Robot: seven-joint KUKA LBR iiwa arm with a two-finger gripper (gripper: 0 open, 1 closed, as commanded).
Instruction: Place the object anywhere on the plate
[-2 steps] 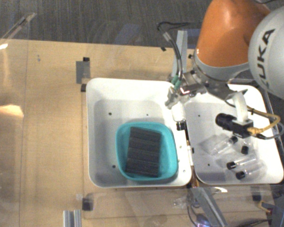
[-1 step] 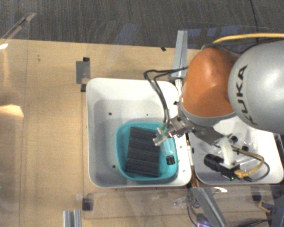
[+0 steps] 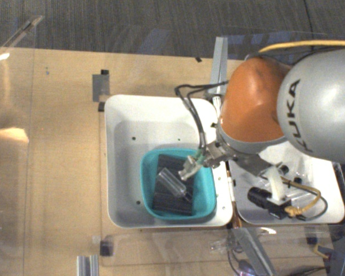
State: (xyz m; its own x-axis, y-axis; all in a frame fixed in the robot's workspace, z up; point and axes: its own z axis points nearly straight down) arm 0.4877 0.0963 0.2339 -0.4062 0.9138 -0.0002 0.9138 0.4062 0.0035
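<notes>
A teal plate (image 3: 205, 195) lies in the near right part of the left white bin (image 3: 118, 171). A flat black object (image 3: 171, 203) rests on the plate and covers much of its middle. My gripper (image 3: 181, 177) hangs right over the upper part of the black object, low above the plate. The grey and orange arm (image 3: 259, 108) reaches in from the right and hides the bin's far right corner. Whether the gripper touches or holds the black object does not show.
The right white bin (image 3: 333, 211) lies mostly under the arm. The left half of the left bin is bare white floor. Light wooden bench (image 3: 46, 154) surrounds both bins, and a grey post (image 3: 219, 56) stands behind them.
</notes>
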